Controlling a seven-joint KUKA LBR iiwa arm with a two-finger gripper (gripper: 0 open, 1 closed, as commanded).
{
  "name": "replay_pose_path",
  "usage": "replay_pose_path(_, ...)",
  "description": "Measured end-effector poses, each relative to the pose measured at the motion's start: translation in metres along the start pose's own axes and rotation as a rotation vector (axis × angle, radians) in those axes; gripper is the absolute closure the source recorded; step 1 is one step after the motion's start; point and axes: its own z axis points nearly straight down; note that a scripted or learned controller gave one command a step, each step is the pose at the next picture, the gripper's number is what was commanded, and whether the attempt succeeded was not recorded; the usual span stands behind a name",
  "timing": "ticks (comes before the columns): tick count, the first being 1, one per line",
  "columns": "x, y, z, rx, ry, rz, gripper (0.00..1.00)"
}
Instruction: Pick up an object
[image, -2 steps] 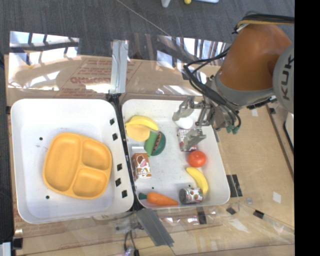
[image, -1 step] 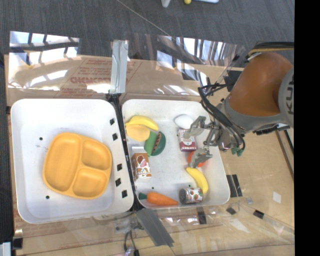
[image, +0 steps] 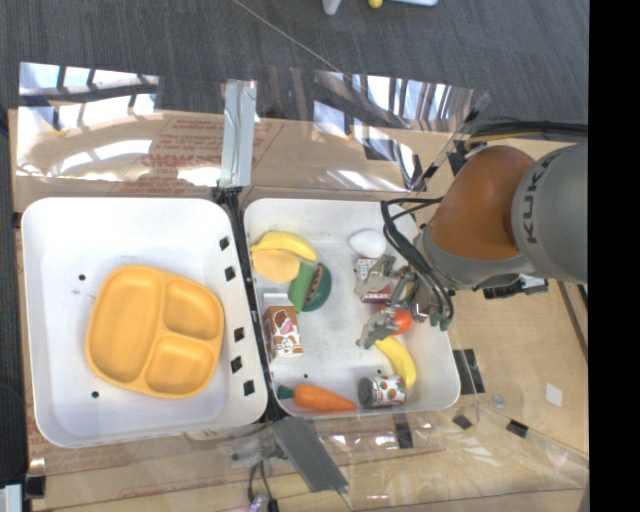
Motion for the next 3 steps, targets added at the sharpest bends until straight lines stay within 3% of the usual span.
replay_pose_path(1,0.035,-0.018,0.038,0.0,-0.027,0.034,0.0)
replay_pose_path(2,0.034,-0.016,0.027,0.0,-0.026,0.023,1.0)
replay_pose_path(3,0.023,-0.02,-0.086,0.001,-0.021,0.132,1.0)
